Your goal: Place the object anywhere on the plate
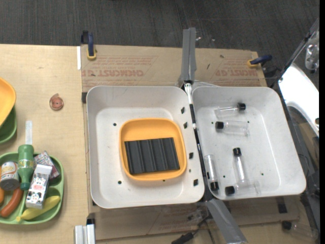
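Sitting flat on the orange plate (152, 149) in the left bin (101, 136) toward the bench's left side, the dark ribbed object (152, 155) looks already placed. Clear vials (237, 164) are left scattered in the right bin (277, 136); the tool's state can't be told.

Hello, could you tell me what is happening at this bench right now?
Nothing is being handled at the moment. In the left bin an orange plate already carries a dark ribbed block, lying flat in its middle. The right bin holds several clear vials with black caps, scattered and lying on their sides. Part of the white robot base is at the right edge. Off to the left, a green tray of toy food sits on the bench.
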Controlling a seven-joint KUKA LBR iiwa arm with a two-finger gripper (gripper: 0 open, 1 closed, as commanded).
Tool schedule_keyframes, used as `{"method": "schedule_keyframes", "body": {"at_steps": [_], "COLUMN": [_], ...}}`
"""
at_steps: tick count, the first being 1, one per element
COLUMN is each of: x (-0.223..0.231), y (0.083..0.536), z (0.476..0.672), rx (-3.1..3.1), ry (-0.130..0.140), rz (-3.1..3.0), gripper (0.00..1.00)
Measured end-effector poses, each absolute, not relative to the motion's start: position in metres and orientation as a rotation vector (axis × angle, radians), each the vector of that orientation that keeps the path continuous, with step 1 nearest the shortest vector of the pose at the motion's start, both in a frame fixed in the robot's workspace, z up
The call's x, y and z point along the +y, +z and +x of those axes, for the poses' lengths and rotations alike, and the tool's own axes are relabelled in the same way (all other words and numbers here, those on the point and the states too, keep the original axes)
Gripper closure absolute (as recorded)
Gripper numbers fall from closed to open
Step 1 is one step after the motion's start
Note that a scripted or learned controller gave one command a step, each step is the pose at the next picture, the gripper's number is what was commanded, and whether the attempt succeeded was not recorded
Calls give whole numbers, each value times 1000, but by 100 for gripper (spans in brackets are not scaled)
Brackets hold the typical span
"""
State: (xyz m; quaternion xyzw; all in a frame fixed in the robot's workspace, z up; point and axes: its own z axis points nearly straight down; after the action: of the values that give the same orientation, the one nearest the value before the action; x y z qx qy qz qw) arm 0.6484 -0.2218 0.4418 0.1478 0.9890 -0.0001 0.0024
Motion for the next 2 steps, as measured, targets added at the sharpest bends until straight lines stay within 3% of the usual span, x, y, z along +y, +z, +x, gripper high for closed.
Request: {"method": "schedule_keyframes", "body": {"at_steps": [2], "x": [-222], "y": [442], "z": [633], "rx": [3066], "ry": [2], "rz": [-665], "gripper": [100]}}
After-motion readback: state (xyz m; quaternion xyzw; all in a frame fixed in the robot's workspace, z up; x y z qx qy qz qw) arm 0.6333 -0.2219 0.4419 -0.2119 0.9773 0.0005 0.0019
